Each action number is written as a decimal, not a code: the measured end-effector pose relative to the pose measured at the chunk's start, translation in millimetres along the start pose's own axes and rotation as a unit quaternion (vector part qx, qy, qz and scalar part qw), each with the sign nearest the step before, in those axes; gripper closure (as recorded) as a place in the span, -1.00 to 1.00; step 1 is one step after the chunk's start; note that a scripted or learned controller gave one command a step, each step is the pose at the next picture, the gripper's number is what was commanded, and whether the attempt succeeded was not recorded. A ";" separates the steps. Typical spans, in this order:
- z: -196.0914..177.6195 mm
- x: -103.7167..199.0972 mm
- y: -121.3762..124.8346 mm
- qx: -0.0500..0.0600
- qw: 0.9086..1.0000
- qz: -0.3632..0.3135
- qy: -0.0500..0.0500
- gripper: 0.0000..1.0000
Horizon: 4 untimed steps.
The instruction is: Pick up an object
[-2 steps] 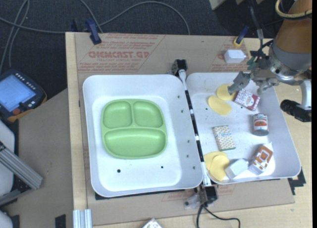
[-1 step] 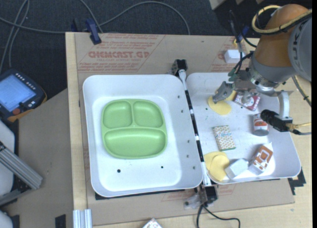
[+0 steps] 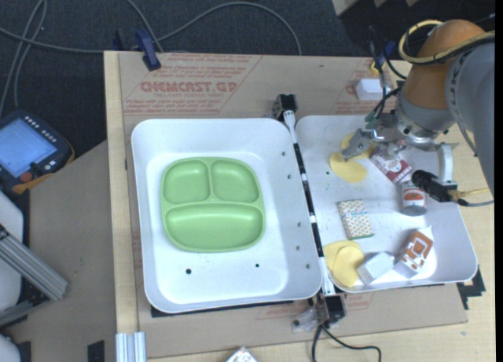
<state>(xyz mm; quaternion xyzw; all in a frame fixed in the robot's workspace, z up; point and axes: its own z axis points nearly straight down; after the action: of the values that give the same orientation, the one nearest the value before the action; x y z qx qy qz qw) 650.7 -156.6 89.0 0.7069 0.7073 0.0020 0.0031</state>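
My gripper (image 3: 374, 145) hangs low over the back of the right bin (image 3: 464, 244), below the arm's orange band (image 3: 428, 85). Its fingers stand apart, open, with nothing between them. One fingertip is just above a flat yellow piece (image 3: 348, 167); a red and white packet (image 3: 391, 169) lies right beside the other. Farther forward in this bin are a small can (image 3: 412, 198), a patterned square pad (image 3: 355, 218), a second yellow piece (image 3: 343, 263), a grey-white block (image 3: 376, 267) and an orange and white box (image 3: 415, 250).
The left bin (image 3: 149, 195) holds a green divided plate (image 3: 212, 203). A black divider rail (image 3: 306, 195) runs between the bins. A white block (image 3: 367, 89) and cables sit on the bench behind the right bin, close to the arm.
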 end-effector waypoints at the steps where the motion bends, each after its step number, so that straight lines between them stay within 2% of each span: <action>1: 1.9 47.1 16.8 0.002 1.000 0.000 0.000 -1.00; 2: 3.9 35.5 16.0 0.003 1.000 0.000 0.000 -1.00; 3: -8.4 34.2 16.6 0.003 1.000 0.000 -0.002 1.00; 4: -8.2 34.3 16.5 0.003 1.000 0.000 -0.002 -1.00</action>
<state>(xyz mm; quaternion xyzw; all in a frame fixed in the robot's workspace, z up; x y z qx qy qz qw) 667.1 -122.3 97.3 0.7069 0.7073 -0.0019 0.0024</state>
